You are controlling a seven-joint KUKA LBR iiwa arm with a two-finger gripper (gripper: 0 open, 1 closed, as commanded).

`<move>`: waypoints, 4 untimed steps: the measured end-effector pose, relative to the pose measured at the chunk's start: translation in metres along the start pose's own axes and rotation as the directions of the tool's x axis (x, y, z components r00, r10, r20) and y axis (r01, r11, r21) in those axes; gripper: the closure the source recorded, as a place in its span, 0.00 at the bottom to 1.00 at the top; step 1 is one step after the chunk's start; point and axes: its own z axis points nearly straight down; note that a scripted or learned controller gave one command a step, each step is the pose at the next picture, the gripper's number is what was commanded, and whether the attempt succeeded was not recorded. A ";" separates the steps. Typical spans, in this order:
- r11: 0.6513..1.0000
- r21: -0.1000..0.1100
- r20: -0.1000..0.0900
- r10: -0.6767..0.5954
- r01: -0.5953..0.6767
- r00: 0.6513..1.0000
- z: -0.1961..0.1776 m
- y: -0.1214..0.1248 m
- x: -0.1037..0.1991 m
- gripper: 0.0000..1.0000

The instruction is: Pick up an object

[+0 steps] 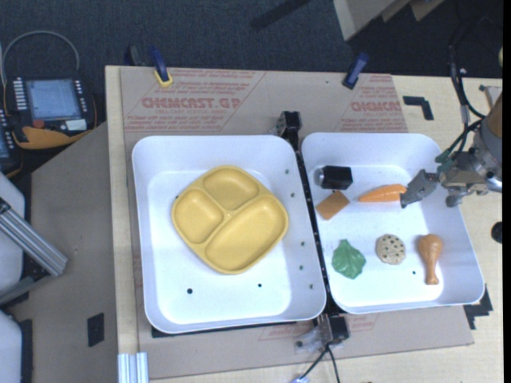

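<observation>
Gripper point(435, 188) is seen spread apart over the right bin point(459, 290), nothing pinched, one finger just beside the carrot point(382, 194). Chicken drumstick point(430, 255), cookie point(390, 248), green leaf point(348, 259), black block point(335, 176) and orange wedge point(332, 205) are scattered there. Yellow divided plate point(230, 219) is placed in the left bin point(156, 294)

And here's my gripper point(435, 188) coming up on camera: two dark grey fingers point(415, 190), slim and angular, bolted to a paler grey metal block. Black cables point(461, 94) loop off behind my wrist, thin and curving. A little cream-coloured casing shows at the frame's edge.
</observation>
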 end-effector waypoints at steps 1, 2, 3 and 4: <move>1.000 -0.014 0.003 -0.004 0.004 1.000 -0.007 0.002 0.001 0.00; 1.000 -0.009 0.001 -0.003 0.003 1.000 0.046 -0.006 -0.005 0.00; 1.000 -0.007 0.000 -0.003 0.003 1.000 0.109 -0.003 -0.009 0.00; 1.000 -0.010 0.001 -0.004 0.004 1.000 0.160 -0.003 -0.009 0.00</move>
